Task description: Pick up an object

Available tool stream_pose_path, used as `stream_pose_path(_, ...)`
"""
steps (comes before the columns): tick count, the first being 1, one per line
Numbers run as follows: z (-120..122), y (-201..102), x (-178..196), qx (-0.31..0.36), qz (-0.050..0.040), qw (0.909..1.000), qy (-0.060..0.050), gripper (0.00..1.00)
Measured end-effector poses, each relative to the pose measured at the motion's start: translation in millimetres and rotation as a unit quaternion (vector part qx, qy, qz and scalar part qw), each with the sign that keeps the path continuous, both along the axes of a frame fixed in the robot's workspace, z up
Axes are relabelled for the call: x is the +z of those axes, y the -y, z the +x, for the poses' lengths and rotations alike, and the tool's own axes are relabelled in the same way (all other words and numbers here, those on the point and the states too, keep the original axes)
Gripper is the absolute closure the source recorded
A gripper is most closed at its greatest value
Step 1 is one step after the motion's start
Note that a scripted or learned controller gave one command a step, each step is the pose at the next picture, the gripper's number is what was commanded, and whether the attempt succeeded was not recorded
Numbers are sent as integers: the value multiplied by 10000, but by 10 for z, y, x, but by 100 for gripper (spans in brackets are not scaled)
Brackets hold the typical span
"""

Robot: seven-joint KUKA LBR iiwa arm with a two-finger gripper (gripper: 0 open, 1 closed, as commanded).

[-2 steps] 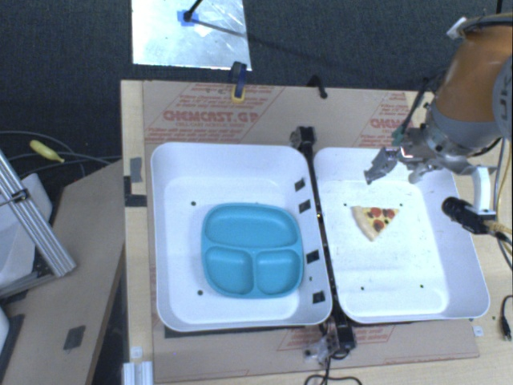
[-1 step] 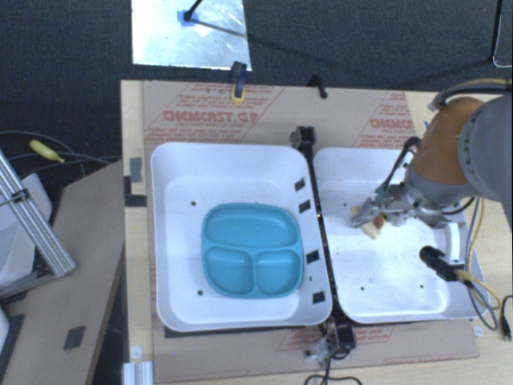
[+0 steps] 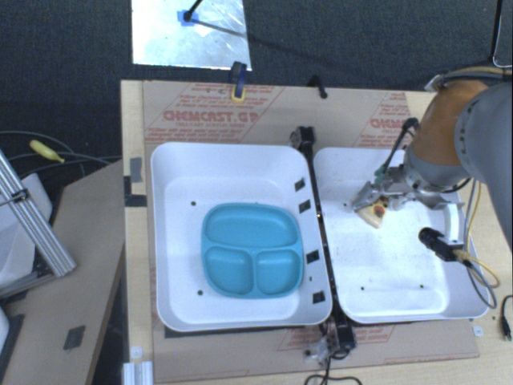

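Camera view: hand (image 3: 372, 201) over small object (image 3: 373, 213), right bin (image 3: 401, 295).

On my feed the arm (image 3: 481, 127) is a fat, rounded grey casing, smooth and matte, with a broad orange band (image 3: 439, 131) wrapping it just above the wrist. At about nine o'clock from that band I see the gripper (image 3: 370, 202), a small cluster of pale metallic parts with darker joints. A thin black rod or cable (image 3: 398, 147) runs along the wrist. At five o'clock of the gripper a black cylindrical fitting (image 3: 439, 244) sticks out, trailing thin cables (image 3: 477, 263).
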State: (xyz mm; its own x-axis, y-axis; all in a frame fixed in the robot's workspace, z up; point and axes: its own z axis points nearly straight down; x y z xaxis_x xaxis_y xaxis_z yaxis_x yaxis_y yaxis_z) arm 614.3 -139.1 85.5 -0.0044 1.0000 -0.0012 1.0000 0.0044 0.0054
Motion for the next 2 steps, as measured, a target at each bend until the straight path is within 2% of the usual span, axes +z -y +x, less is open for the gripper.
stream_pose_path(1, -1, 2, 114, 3, -2, 10000, 9, 100)
stream_pose_path(2, -610, -365, -25, -14, 21, 10000, -56, 100)
